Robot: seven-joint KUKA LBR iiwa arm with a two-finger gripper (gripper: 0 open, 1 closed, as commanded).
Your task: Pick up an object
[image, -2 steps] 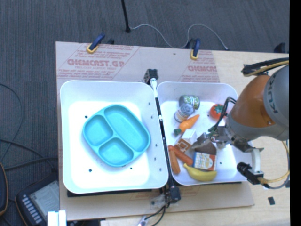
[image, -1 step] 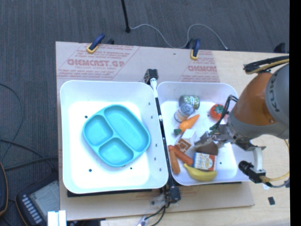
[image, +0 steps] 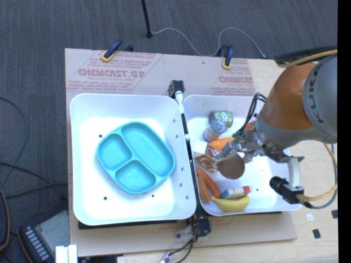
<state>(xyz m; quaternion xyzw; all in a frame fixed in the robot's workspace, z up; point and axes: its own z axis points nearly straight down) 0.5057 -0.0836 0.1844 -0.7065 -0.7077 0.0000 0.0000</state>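
**Arm down among the right bin's clutter**

The gripper (image: pixel 233 153) sits low over a brown round object (image: pixel 231 169), probably to grab it. Whether it grips anything, I cannot tell. Banana (image: pixel 230 203) lies near the front wall.

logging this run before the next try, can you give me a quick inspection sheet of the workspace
surface: cardboard-topped bench bearing left bin and right bin, side by side
job's things: in the right bin, can, carrot, banana, brown disc, small box
clutter: blue divided plate in the left bin
grippers: end effector low over the right bin, above the brown disc
cables: white cable behind the bench
surroundings: dark carpet, two clamps
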